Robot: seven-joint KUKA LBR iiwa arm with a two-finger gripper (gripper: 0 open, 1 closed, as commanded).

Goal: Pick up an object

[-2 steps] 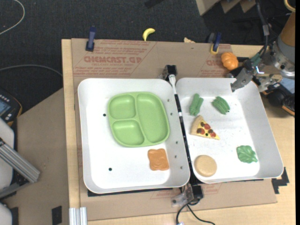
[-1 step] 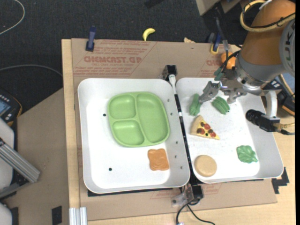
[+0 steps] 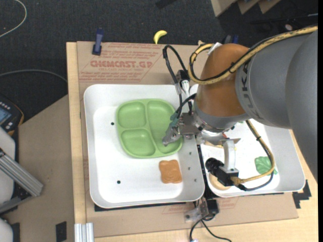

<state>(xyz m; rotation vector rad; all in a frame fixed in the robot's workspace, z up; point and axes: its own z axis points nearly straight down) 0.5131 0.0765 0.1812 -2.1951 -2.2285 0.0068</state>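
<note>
Judging progress: the pick is in its approach or contact stage and nothing is lifted yet, as far as this view tells.

Near edge, 6 o'clock: a small clamp fitting [image 3: 203, 209] sits at the bench's front lip, below the seam between the two bins.

Toast piece: an orange-brown square [image 3: 170, 171] lies flat on the left bin's floor toward 5 o'clock of that bin, apart from the gripper and untouched.

Left bin: the white bin [image 3: 101, 185] holds the toast piece and the plate, both resting on its floor.

Right bin: the white bin [image 3: 290, 178] holds a small green leafy item [image 3: 263, 164] at its 3 o'clock side, with cable loops draped over the bin.

Green plate: a divided green plate [image 3: 139, 127] lies flat in the middle of the left bin, its 4 o'clock corner under the gripper.

Gripper: the gripper [image 3: 171, 136] is low at the plate's right rim, at 4 o'clock of the plate; whether its claw is spread or pressed together I cannot tell, since the wrist hides it.

Likely target: the green plate, judged from where the tool tip stands; a hold on it is not shown.

Arm: the grey arm with the orange band [image 3: 222, 87] reaches in from 3 o'clock and hangs over the seam between the bins.

Far edge, 12 o'clock: a yellow banana-shaped item [image 3: 160, 35] and a blue clip [image 3: 97, 42] lie at the board's back edge.

Left to do: close on an object, raise it clear of the bin floor.
</note>
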